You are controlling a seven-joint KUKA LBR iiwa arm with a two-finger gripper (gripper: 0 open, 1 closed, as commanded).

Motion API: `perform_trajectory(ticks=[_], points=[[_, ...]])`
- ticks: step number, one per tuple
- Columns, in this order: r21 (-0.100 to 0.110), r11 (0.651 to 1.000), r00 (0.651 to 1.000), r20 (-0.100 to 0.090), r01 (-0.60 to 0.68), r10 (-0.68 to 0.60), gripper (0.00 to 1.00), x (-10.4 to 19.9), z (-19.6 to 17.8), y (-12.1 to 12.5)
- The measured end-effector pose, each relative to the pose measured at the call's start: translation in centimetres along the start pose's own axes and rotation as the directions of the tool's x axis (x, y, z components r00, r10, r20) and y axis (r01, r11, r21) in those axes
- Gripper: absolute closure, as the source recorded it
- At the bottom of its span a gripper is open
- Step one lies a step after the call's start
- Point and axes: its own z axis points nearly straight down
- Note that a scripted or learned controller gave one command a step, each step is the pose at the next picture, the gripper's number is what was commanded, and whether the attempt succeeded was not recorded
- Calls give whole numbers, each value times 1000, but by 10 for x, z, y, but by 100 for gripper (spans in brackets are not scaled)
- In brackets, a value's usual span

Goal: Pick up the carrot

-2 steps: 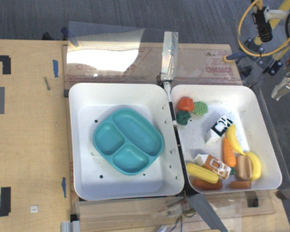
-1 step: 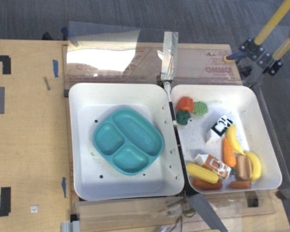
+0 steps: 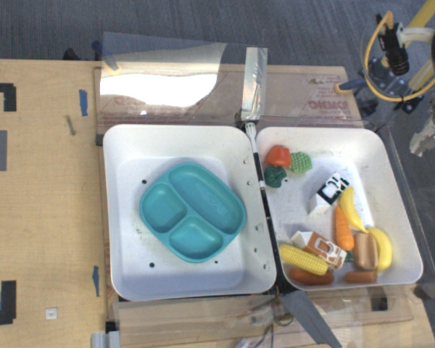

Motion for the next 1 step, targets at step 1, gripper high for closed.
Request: perform_trajectory(ticks=[1], points=[[2, 997, 997, -22, 76, -76, 100, 21, -119, -14]])
